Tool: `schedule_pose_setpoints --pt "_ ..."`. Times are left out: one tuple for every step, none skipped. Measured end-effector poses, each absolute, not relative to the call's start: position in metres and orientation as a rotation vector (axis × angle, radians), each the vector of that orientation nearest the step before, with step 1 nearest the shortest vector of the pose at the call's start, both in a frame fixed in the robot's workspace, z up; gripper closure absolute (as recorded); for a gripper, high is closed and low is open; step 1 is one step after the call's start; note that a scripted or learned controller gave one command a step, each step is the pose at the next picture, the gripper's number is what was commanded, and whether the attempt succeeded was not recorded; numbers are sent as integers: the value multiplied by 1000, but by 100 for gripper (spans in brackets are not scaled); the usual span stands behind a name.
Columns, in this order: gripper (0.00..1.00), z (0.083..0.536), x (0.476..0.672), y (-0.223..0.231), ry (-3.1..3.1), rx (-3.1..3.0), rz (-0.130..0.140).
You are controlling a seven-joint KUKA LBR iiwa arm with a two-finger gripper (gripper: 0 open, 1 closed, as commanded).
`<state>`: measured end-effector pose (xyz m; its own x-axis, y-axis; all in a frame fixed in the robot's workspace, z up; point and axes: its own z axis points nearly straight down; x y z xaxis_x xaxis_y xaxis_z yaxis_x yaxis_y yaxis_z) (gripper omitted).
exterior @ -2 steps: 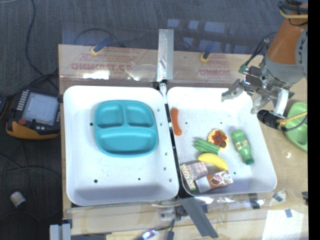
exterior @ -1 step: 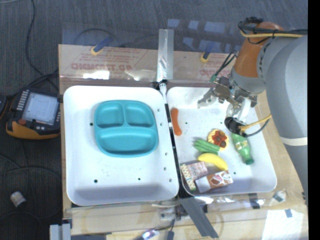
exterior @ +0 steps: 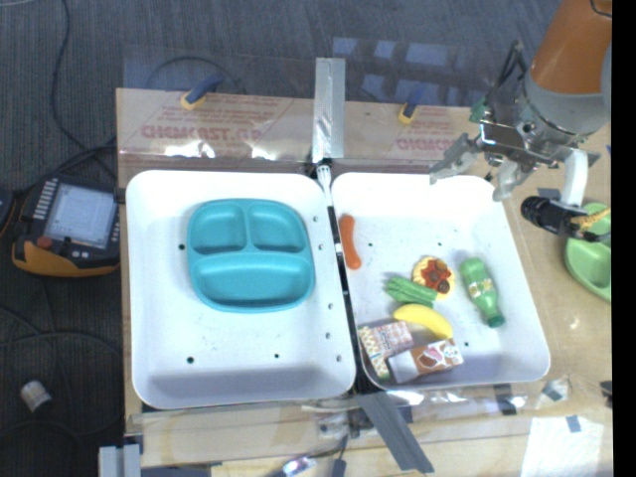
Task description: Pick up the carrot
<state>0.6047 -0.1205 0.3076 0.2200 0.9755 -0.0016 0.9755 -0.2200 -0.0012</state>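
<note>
You have not picked up the carrot [exterior: 348,241] yet. It lies in the right bin [exterior: 517,296], close against the left wall of that bin, right by the seam where the two bins meet. It is long and orange and points up and down in the picture. Nothing is touching it.

Your gripper [exterior: 475,165] hangs over the far right corner of the right bin, well apart from the carrot. Its fingers are spread wide and hold nothing.

So almost all of the job is left, I think. You need to move the gripper left across the bin, bring it down over the carrot, close on it and lift.

Watch the wall. The carrot sits so close to it that one finger may bump the edge.

The other toys, a green bottle [exterior: 481,291], a banana [exterior: 422,319] and a small box [exterior: 386,339], sit lower in the same bin. A blue plate [exterior: 248,254] rests in the left bin [exterior: 159,296].
</note>
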Motion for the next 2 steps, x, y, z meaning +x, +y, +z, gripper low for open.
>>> schedule_pose_setpoints --pt "0 208 567 -96 2239 2207 -4" --pt "0 315 487 -89 2580 1792 -2"
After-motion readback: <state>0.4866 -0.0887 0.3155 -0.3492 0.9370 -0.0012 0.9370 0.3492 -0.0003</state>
